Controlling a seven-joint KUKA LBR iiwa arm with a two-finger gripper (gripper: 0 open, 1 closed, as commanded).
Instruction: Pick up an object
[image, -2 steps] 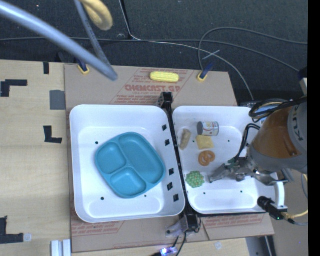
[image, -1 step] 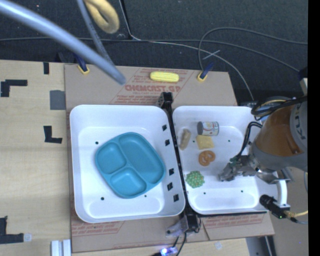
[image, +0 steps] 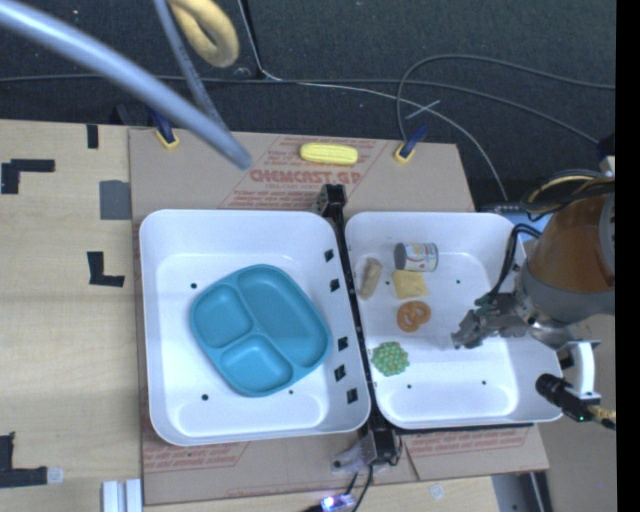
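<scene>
The right bin (image: 500, 400) held five small objects, grouped toward its left half. A small can (image: 417, 257) with a pale label lay on its side near the bin's far wall. Just in front of it sat a yellow block (image: 409, 284), and touching or nearly touching that, a round brown item like a pretzel or doughnut (image: 413, 316). A tan elongated piece (image: 370, 276) lay close to the divider between the bins. A green, bumpy round item (image: 389, 358) sat nearest the camera, apart from the others.

The hand (image: 472, 332) was inside the right bin, low over its floor, to the right of the brown round item and clear of all five objects. Nothing was seen between its fingers; whether they were spread or pressed together could not be determined from this angle.

The arm (image: 570, 265) entered from the right, with its orange band above the wrist and dark cables looped beside it.

The left bin (image: 160, 300) contained a blue divided plate (image: 260, 328) with three compartments, lying tilted relative to the bin's sides.

Both bins rested on a cardboard sheet (image: 290, 175) on the tabletop (image: 60, 300). A yellow corn-like item (image: 328, 153) lay on the cardboard beyond the bins
</scene>
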